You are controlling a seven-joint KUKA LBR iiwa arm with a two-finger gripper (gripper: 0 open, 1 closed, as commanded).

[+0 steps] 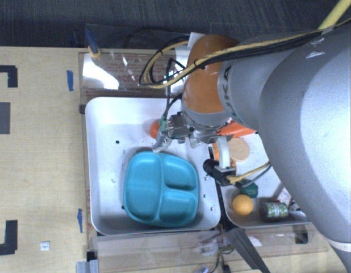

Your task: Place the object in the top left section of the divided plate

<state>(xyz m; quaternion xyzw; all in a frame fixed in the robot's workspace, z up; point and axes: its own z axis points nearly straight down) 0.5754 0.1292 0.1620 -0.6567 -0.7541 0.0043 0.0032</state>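
The big grey arm reaches in from the right and covers much of the right bin. Its orange band sits above the wrist. Under it is the left bin, a shallow white tray on the tan worktop. In that bin lies the blue divided plate, with three parts and nothing in them that I can see.

The end effector hangs just above the far edge of the plate. I cannot tell if it is grasping anything. A small orange thing peeks out beside it, and I think this is the object to move, but I am not sure it is held.

In the right bin I see an orange ball, a small green can and a tan round thing.

I think the robot is at the carrying or picking step. Next it must bring the orange thing over the plate's top left part and let go gently.
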